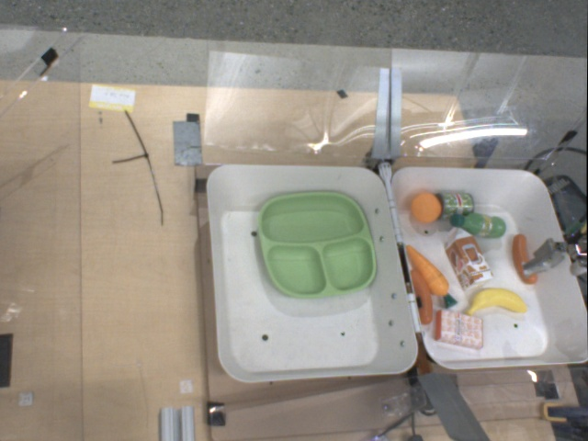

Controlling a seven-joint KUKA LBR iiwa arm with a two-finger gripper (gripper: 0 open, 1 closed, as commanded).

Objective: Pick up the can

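Tool [544, 257] at right bin's edge, jaw state unclear, can [457, 202] well apart.

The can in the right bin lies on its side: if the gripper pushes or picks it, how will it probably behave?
The can lies on its side, so a push across its length would probably make it roll. The orange and green bottle sit against it and may block or shift with it. Its round, glossy wall looks rigid but perhaps slippery; gripping across the body seems safest.
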